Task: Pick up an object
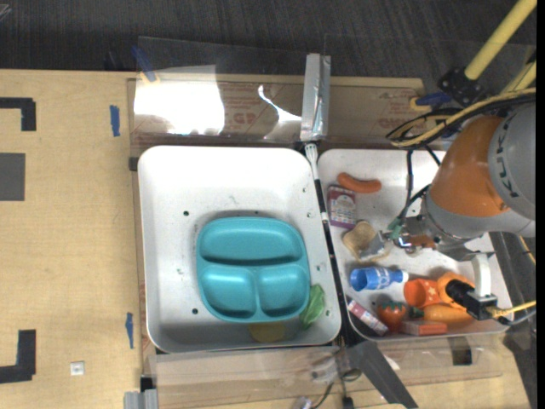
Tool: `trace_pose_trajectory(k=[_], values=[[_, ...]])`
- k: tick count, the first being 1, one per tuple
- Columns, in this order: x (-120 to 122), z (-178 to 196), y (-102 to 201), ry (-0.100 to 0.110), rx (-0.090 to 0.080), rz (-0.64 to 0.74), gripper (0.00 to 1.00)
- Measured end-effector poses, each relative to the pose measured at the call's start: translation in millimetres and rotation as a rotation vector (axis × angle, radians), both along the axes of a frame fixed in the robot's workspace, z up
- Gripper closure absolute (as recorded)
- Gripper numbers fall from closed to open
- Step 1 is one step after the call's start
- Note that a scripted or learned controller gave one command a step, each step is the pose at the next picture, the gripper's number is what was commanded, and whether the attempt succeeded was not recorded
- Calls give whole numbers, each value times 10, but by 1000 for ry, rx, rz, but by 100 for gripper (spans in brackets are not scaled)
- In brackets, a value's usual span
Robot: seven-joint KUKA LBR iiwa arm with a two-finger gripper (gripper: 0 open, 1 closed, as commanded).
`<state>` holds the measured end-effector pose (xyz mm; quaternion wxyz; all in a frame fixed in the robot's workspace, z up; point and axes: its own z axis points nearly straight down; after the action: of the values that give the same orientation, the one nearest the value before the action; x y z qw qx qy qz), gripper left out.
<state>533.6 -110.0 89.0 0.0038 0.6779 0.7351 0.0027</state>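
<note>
Overhead, the grey arm with its orange band reaches in from the right and hangs over the right white bin (400, 164), with the two-finger gripper (402, 237) low among the clutter near the bin's middle. Whether its fingers are apart or together cannot be told; the wrist and cables hide them, and nothing is visibly held between them.

The right bin holds the candidates for picking: a small beige lumpy object (361, 239) just beside the gripper on its left, a blue plastic bottle with a white cap (376, 278) just below it, a reddish sausage-shaped toy (359, 183) near the far wall, a dark maroon packet (342, 207) against the divider, and a heap of orange and red toy pieces (430, 301) along the near edge. The left white bin (162, 228) carries a teal compartment tray (252, 267) with a green scrap (315, 305) at its corner.

The step in hand looks like the descent onto a target, probably the beige lump or the blue bottle. To do it well, the gripper should come straight down centred on one object, fingers spanning its narrow side, clear of neighbours. The bottle is round and may roll away, so closing across its body rather than along it would be safer. The lift should be vertical and slow, since the tight crowding could drag other pieces along.
</note>
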Motion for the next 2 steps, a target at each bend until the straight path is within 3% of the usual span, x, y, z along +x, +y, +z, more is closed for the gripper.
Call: trace_pose_trajectory(k=[1, 2], values=[[23, 96, 5, -5, 2, -1, 100], [24, 99, 0, -6, 1, -1, 0]])
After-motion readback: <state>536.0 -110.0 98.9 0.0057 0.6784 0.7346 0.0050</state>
